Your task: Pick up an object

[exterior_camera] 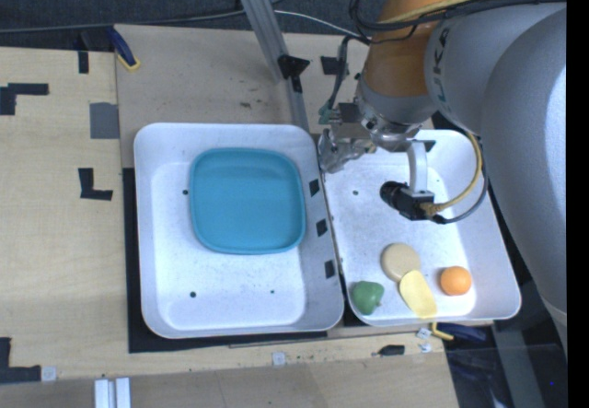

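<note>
Gripper [342, 150] of metal, far-left corner of right bin [479, 213]; jaw state cannot tell. Near end of the same bin: round beige disc [399, 259], yellow oblong piece [419, 294], orange ball [455, 281], green lump [367, 296]. Left bin [161, 213] holds glossy blue rounded-square plate [247, 200].

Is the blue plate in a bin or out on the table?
In a bin. The blue plate lies flat inside the left bin, with white rim all around it.
</note>
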`<state>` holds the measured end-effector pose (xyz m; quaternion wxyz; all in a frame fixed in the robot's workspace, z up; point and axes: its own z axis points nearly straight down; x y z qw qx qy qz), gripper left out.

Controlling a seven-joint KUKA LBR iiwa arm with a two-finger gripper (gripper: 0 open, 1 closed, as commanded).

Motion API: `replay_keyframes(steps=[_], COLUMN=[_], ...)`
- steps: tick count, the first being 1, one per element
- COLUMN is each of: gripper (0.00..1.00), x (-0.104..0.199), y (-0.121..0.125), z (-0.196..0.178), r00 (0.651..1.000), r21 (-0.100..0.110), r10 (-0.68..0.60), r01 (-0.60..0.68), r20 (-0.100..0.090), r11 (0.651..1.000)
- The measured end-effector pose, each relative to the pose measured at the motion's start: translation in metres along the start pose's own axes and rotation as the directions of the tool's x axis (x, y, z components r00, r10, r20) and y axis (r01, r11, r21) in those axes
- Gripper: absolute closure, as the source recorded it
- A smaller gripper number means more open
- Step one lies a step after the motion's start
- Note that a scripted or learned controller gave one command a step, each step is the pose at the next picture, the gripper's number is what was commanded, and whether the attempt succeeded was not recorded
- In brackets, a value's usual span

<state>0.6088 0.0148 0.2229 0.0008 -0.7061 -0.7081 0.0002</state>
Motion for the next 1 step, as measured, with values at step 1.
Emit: replay_keyframes(steps=[1], gripper=[1.00], x=[0.0570], y=[0.0090], z=[-0.0082], r00=[1.000], r21=[-0.001], r10=[0.001], r01=[-0.001], r20=[0.000], r11=[1.000])
